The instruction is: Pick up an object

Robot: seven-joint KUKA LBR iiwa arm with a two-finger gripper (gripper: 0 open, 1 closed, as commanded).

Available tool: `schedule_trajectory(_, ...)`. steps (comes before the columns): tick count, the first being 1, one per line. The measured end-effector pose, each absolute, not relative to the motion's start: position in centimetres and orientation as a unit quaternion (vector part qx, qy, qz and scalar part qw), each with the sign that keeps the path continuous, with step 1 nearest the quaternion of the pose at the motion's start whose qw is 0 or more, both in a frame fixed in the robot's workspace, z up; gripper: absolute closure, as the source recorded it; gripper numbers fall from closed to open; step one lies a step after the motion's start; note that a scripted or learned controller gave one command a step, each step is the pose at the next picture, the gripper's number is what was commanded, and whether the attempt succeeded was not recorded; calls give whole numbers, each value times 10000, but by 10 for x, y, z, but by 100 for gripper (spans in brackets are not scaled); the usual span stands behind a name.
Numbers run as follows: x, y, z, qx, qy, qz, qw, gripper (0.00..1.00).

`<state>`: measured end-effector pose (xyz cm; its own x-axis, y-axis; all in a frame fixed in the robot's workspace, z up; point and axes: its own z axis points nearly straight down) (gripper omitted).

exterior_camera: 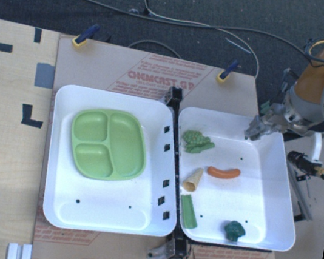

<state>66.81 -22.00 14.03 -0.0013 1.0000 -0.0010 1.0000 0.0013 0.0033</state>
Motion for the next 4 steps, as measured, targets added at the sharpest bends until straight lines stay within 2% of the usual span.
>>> schedule_trajectory(2, 667, -220, 258, 7064, 7078, 14, 29, 100)
schedule_trajectory(3, 649, -167, 244, 7054, 7088, -5, -15, 100)
schedule_trajectory(4, 631, -111, 233, 7054, 7088, -9, -15, 100)
